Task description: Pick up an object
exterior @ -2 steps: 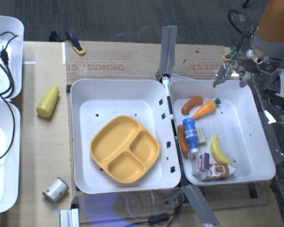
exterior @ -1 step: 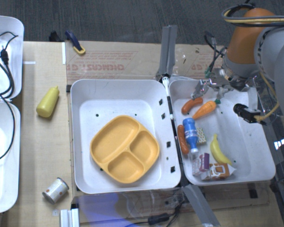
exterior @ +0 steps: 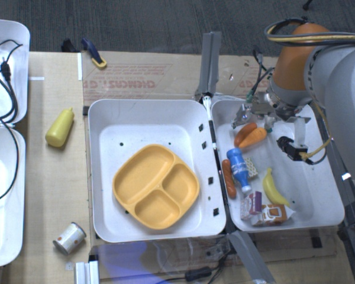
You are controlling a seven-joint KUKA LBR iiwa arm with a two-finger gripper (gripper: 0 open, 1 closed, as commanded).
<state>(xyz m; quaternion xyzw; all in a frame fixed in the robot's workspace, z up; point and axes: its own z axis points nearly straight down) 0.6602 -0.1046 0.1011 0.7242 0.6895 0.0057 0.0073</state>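
Observation:
The right bin (exterior: 319, 212) holds an orange carrot (exterior: 250, 136), a blue bottle (exterior: 239, 169), a reddish sausage (exterior: 228, 178), a yellow banana (exterior: 273, 188) and a small snack carton (exterior: 263, 210). My gripper (exterior: 252, 116) hangs low over the bin's far left corner, just above and behind the carrot. Its metal body hides the carrot's far end, and I cannot make out whether it touches the carrot. A yellow divided plate (exterior: 156, 186) lies in the left bin (exterior: 106, 129).
A grey divider post (exterior: 210, 64) stands behind the wall between the bins. On the bench to the left lie a yellow squeeze bottle (exterior: 60, 128), a tipped can (exterior: 68, 238) and a blue-yellow clamp (exterior: 93, 53). The arm's black cable (exterior: 293, 148) loops over the right bin.

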